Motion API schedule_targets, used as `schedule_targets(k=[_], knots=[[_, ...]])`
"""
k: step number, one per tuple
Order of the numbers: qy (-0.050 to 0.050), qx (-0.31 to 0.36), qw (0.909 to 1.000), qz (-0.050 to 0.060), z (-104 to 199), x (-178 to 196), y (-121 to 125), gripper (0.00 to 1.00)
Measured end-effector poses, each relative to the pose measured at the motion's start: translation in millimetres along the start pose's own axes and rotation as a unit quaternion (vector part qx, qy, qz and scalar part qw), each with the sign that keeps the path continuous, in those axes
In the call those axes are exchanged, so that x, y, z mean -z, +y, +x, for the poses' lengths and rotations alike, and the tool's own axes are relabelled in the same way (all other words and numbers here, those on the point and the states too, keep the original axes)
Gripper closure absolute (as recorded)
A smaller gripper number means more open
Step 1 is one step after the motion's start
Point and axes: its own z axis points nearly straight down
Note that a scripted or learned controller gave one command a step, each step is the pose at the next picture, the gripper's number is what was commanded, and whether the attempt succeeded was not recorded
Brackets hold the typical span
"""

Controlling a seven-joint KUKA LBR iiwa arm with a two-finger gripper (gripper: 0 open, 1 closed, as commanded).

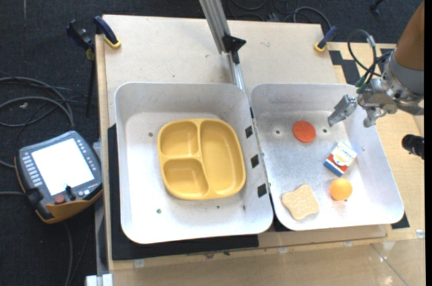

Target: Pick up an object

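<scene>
Tool [356, 112] hangs with fingers spread, gripping nothing, at 1 o'clock over the right bin [270, 109]. Red disc [304, 131] lies near its centre. Pale wood bench [175, 48]; dark carpet [47, 15] with cables around it.

In the right bin [378, 163] lie four small things. A flat red disc [304, 131] rests near its middle. A small white, blue and red carton [340, 158] lies tilted toward its right wall. An orange ball [341, 189] sits just below the carton, and a tan slice of toast [300, 202] lies flat by the front edge.
</scene>
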Motion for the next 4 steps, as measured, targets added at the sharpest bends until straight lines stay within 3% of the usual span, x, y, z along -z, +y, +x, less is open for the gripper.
schedule_targets(k=[2, 3, 4], knots=[[0.000, -0.001, 1.0000, 0.001, -4, -104, -3, 0.00], [-0.001, 0.000, 1.0000, -0.003, -5, -90, -2, 1.00], [-0.002, 0.001, 1.0000, -0.006, -5, -30, 8, 1.00]])
